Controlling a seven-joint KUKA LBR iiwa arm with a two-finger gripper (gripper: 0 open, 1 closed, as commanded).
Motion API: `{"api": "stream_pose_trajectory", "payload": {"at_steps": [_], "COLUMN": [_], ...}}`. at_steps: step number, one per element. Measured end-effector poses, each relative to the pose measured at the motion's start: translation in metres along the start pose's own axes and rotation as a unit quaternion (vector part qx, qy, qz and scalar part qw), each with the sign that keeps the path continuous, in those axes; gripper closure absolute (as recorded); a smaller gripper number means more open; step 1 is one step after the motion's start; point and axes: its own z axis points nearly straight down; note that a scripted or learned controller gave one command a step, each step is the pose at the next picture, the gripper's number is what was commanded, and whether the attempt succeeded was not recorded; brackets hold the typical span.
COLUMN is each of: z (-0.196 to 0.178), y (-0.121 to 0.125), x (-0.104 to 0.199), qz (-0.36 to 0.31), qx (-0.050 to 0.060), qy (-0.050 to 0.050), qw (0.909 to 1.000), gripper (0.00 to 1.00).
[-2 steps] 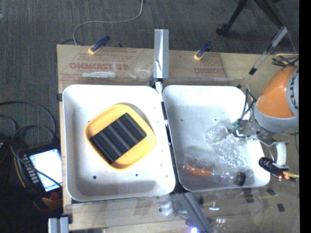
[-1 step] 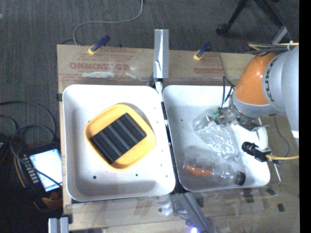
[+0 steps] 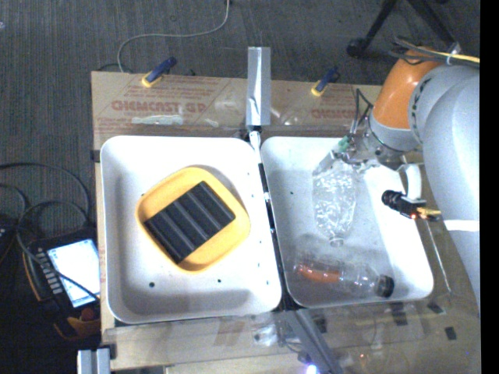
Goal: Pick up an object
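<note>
At the frame's upper right, the hand [image 3: 351, 148] grips a crumpled clear plastic bottle [image 3: 334, 197] over the right bin [image 3: 405, 283].

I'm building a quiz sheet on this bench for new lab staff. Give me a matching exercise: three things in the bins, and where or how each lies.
Things:
1. yellow tray with black ribbed insert
2. crumpled clear bottle
3. clear bottle with dark cap

Places:
A. lying along the right bin's near wall
B. in the left bin
C. in the right bin, its top end at the gripper

Pairs: 1-B, 2-C, 3-A
</note>
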Motion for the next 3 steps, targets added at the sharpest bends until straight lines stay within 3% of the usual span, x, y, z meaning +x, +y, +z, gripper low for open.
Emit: {"api": "stream_pose_trajectory", "payload": {"at_steps": [1, 2, 3], "z": [-0.002, -0.012, -0.092], "y": [-0.051, -0.049, 0.02], "x": [0.051, 0.052, 0.095], "qz": [-0.043, -0.043, -0.086], "qx": [-0.001, -0.003, 0.007], "qy": [0.001, 0.001, 0.003], "qw": [0.9991, 0.9991, 0.9962], "gripper": [0.0, 1.0, 1.0]}}
